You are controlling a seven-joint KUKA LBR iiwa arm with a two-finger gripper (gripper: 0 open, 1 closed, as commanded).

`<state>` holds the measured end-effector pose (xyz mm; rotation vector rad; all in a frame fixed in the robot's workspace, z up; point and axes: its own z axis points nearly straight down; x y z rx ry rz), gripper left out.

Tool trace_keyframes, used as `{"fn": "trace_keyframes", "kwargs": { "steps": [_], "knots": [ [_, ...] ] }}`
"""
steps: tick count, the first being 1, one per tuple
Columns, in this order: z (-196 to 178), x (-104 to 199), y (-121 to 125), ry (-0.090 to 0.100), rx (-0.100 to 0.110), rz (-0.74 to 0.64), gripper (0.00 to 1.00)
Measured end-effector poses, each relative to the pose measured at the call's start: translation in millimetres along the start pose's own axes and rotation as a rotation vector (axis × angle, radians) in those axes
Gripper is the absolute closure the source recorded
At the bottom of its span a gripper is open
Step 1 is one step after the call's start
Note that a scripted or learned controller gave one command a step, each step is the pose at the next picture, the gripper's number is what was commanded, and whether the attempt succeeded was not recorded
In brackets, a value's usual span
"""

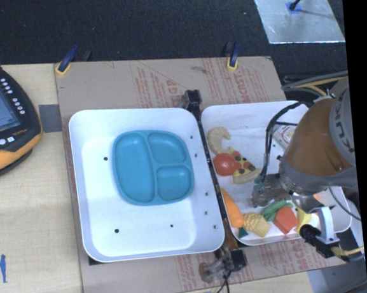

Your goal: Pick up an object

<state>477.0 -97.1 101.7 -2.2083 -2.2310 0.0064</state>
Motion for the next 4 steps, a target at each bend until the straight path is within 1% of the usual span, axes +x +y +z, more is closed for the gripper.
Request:
{"fn": "trace_keyframes", "kwargs": {
  "steps": [1, 2, 3, 4],
  "knots": [
    [0, 0, 0, 0.000, 0.000, 0.000, 0.00],
    [-10, -1, 0, -0.001, 0.001, -0.004, 1.00],
    [-10, -1, 0, -0.002, 0.001, -0.006, 0.00],
    [9, 3, 0, -0.005, -0.006, 0.007, 0.00]
  ]
}}
